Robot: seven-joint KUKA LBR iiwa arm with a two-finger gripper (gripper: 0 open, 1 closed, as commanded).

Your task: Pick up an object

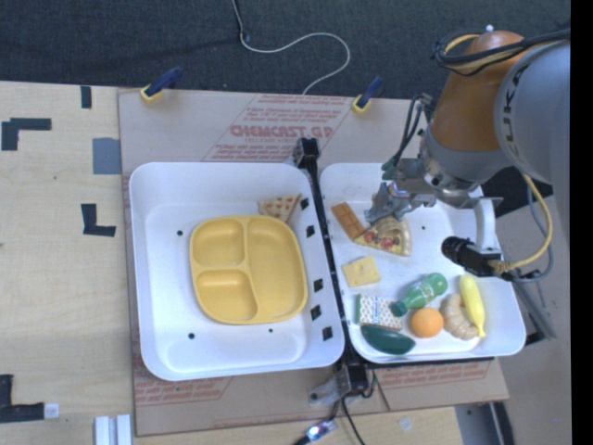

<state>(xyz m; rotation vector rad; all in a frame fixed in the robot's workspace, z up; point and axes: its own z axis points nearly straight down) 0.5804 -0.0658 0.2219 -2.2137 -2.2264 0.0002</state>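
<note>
Tool is low in the right bin, directly over the pizza slice and apparently touching its upper edge; cannot tell how the tool is set or whether it grips the slice. Also in the right bin: cracker-like brown piece just left of the slice, yellow cheese square below it, and near the front edge a green bottle, orange, banana and dark green vegetable. Left bin holds a yellow divided plate with a waffle piece at its upper edge.
</note>
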